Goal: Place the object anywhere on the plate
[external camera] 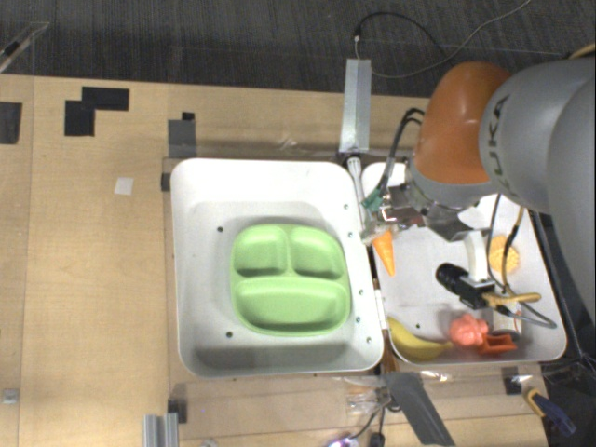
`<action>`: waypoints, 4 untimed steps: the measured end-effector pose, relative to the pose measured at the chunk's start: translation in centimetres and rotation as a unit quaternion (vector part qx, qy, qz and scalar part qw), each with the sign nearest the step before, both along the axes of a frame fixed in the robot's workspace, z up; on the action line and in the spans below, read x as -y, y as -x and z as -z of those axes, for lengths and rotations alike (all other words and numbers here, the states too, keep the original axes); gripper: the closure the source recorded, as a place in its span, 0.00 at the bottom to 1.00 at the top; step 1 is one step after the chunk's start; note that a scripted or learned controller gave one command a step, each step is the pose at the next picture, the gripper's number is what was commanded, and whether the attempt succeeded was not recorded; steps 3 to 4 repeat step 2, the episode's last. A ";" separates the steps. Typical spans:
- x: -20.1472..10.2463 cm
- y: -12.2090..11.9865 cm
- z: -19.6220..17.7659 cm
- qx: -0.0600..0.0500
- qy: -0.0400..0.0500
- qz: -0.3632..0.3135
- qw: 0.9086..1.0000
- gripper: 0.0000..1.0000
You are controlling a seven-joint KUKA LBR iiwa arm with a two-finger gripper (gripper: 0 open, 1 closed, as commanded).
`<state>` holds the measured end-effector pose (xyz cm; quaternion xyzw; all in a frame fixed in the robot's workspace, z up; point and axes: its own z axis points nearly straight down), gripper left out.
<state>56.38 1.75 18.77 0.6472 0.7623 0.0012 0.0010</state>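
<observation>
A green divided plate (289,277) lies in the middle of the left bin (200,250), with nothing on it. My gripper (387,216) hangs over the left edge of the right bin (549,343), close to the wall between the two bins. An orange carrot (384,253) sits directly below the gripper with its thick end up against it and its tip pointing toward the near side. The arm's wrist hides where gripper and carrot meet, so a grasp cannot be made out.
In the right bin, a yellow banana (415,341) lies at the near left corner, with a pink toy (465,329) and a small orange piece (499,345) beside it. A yellow-orange fruit (503,252) lies farther right, partly hidden. The arm covers the bin's far part.
</observation>
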 end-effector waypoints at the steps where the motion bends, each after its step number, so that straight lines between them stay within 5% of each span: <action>1: -6.2 -1.3 0.2 0.001 0.000 -0.197 0.980 1.00; 2: -6.1 -1.3 0.2 0.002 0.000 -0.197 0.980 0.00; 4: -6.1 -1.3 0.2 0.002 0.000 -0.197 0.980 0.00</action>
